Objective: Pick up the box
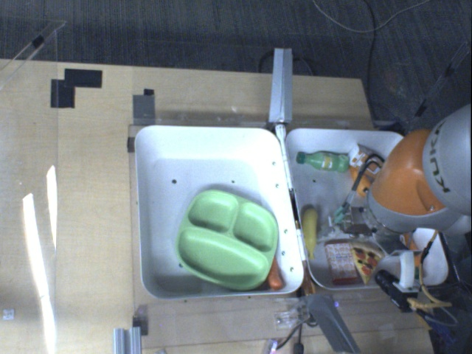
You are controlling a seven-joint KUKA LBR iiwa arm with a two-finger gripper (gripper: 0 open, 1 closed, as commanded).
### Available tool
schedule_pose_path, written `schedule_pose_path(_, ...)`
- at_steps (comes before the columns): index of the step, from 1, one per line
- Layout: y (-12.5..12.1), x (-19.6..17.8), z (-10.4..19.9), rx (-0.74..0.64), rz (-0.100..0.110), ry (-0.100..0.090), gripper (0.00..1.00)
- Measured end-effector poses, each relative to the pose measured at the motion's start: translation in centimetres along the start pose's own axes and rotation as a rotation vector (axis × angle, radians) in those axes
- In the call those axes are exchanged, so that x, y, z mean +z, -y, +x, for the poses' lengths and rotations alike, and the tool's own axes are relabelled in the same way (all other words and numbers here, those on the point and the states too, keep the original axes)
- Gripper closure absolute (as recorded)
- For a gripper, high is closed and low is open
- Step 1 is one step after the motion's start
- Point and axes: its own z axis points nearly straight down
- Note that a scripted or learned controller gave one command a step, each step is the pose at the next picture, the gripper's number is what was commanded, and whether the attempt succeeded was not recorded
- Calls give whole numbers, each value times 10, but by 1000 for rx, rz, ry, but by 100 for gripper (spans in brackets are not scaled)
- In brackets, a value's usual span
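Lying flat in the right bin [318, 277], the box [339, 261] looks light, stiff cardboard; pinch its long edges; your gripper [352, 214] state is unreadable.

We look down on a pale wooden counter [88, 220] whose far edge meets a dark grey carpeted floor [184, 13]. A thin cable [372, 22] loops across that floor at the upper right. On the counter's left we see black tape marks [72, 85] forming an angular shape, and bright streaks of reflected light [35, 234] on a clear sheet lying over the wood. A grey metal rail [281, 87] stands upright at the back, and a small dark bracket [144, 106] sits near it to the left.
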Motion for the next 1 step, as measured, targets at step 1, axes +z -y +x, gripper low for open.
schedule_pose_path(1,-4,-12,1,-2,-10,0,100)
